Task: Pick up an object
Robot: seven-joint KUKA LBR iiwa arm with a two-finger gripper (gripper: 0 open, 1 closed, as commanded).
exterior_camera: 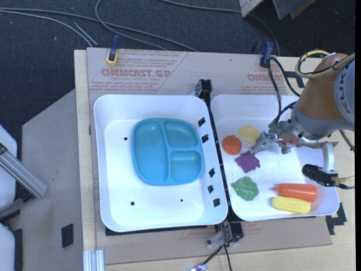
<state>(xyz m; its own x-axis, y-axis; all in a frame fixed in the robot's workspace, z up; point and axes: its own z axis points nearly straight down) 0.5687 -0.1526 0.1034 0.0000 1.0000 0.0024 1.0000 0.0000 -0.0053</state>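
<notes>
The right bin (pixel 265 103) holds several toy foods: an orange-red round piece (pixel 231 145), a yellow piece (pixel 248 134), a purple piece (pixel 247 162), a green leafy piece (pixel 245 188), an orange carrot (pixel 296 191) and a yellow corn cob (pixel 291 205). My gripper (pixel 263 144) reaches in from the right and hangs low just right of the yellow piece and above the purple one. Nothing shows between its fingers.
The left bin (pixel 113 151) carries a blue divided plate (pixel 167 151). A black divider with clips (pixel 210 151) runs between the bins. Cables (pixel 282 83) hang along the arm above the right bin's far side. Bare bin floor lies right of the purple piece.
</notes>
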